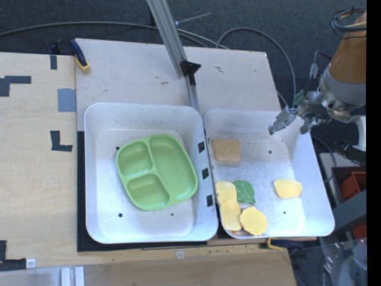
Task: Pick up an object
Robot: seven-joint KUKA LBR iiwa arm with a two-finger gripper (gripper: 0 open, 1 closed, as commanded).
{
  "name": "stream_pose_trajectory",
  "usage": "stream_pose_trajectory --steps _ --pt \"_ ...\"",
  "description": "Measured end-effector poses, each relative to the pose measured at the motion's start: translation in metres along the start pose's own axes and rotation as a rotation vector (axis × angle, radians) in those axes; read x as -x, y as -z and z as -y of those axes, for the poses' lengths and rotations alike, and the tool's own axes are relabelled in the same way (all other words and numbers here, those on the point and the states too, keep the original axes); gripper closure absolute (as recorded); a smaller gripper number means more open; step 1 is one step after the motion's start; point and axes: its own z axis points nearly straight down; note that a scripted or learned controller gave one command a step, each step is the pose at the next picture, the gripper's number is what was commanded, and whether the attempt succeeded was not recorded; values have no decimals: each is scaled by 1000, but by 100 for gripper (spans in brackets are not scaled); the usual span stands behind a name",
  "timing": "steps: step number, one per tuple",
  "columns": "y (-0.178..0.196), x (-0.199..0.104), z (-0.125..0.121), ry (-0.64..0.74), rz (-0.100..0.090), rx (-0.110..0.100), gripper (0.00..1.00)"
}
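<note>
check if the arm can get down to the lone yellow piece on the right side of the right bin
Probably yes. The yellow piece lies apart from the other food in the right bin, with nothing over it, and the gripper hangs above that bin's upper right rim.

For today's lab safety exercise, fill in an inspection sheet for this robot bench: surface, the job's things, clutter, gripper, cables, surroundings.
Surface: two white bins side by side, left bin, right bin.
Job's things: tan square, green piece and yellow pieces in the right bin.
Clutter: green divided tray in the left bin.
Gripper: gripper above the right bin's far edge, holding nothing.
Cables: black cables behind the bins.
Surroundings: metal rail, wooden board.
</note>
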Motion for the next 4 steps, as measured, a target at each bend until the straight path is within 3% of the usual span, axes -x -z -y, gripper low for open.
stream_pose_trajectory --steps 1,3,4 --pt "0 0 0 0 0 0 0" --pt "-111 5 4 -1 0 -7 0" --pt "-163 5 4 -1 2 1 0"
